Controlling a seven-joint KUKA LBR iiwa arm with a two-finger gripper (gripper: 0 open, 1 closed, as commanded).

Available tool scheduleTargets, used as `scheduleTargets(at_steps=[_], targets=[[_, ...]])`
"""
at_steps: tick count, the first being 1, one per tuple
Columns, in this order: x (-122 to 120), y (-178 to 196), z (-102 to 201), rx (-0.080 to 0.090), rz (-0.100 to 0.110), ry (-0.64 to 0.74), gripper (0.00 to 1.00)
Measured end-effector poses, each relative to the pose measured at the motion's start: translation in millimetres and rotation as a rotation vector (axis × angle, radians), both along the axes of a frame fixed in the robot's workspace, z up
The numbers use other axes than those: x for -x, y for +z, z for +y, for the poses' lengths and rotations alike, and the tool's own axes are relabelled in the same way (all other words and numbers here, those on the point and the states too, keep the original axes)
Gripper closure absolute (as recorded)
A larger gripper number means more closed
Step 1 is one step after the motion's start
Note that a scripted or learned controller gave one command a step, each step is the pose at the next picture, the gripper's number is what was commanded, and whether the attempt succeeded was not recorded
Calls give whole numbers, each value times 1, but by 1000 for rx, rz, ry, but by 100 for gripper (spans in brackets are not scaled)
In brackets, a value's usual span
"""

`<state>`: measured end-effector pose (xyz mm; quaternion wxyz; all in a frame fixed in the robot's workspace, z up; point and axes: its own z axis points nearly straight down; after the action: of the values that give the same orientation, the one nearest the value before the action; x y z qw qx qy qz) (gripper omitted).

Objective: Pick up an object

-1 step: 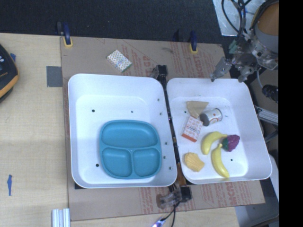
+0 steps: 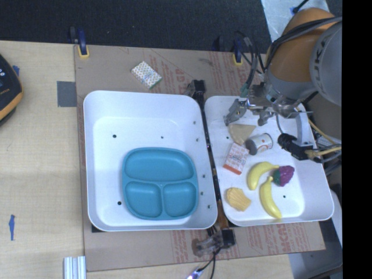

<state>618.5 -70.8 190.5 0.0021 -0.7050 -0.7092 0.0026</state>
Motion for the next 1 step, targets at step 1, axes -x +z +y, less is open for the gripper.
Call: scheduleTargets(at_steps=[1], targets=[[36,-24,-42,1,-2,-2,0]])
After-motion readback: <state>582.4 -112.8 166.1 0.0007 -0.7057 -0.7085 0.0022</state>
